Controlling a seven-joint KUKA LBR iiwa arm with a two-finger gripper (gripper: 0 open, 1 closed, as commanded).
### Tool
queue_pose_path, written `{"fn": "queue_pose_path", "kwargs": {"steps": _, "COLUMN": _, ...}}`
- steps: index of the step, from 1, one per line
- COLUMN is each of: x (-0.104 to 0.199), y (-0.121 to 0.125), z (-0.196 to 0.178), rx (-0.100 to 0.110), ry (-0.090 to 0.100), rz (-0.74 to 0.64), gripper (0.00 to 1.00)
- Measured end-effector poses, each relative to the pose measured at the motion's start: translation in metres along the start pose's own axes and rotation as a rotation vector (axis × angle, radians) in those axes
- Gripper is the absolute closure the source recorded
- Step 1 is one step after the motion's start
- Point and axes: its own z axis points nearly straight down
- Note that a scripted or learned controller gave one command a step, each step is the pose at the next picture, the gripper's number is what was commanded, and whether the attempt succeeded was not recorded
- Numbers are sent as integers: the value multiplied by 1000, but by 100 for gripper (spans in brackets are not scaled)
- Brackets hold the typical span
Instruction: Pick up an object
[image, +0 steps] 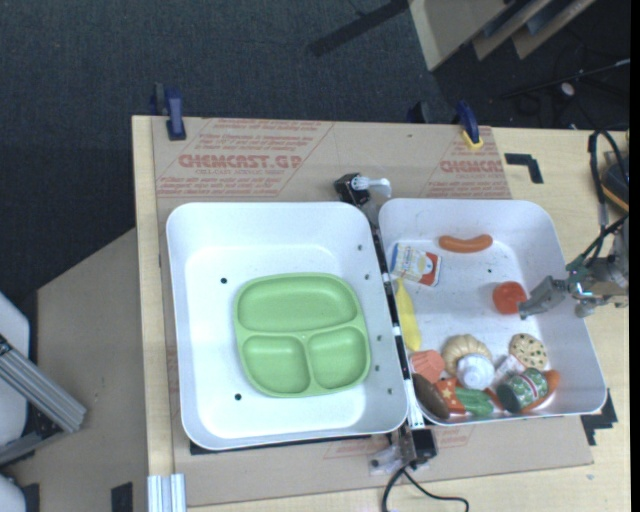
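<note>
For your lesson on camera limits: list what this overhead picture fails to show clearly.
- Hand: small and blurred at the right bin's edge; open or shut is unclear.
- Arm: cut off by the right frame edge.
- Toy heap: pieces overlap, hiding the lower ones.
- Carton: label too small to read.
- Yellow item: partly tucked against the bin wall.

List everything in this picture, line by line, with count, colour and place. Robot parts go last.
Bins: 2, white, side by side on the bench.
Divided tray: 1, light green, middle of the left bin.
Sausage: 1, orange-red, top of the right bin.
Small carton: 1, white with red and blue, upper left of the right bin.
Banana: 1, yellow, along the right bin's left wall.
Tomato: 1, red, right bin, beside the gripper.
Toy food pile: several, mixed colours, bottom of the right bin.
Clamps: 2, blue, back edge of the board.
Gripper: 1, grey, over the right bin's right side.
</note>
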Motion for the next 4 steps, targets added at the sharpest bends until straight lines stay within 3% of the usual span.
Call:
{"fn": "queue_pose_path", "kwargs": {"steps": 1, "x": 15, "y": 84, "z": -43, "rx": -10, "ry": -3, "rz": -7, "gripper": 0}}
{"fn": "queue_pose_path", "kwargs": {"steps": 2, "x": 10, "y": 68, "z": 61, "rx": 8, "ry": 3, "rz": 1, "gripper": 0}}
{"fn": "queue_pose_path", "kwargs": {"steps": 3, "x": -12, "y": 77, "z": 129, "rx": 6, "ry": 2, "rz": 1, "gripper": 0}}
{"fn": "queue_pose_path", "kwargs": {"steps": 4, "x": -12, "y": 78, "z": 115, "rx": 0, "ry": 1, "rz": 1, "gripper": 100}}
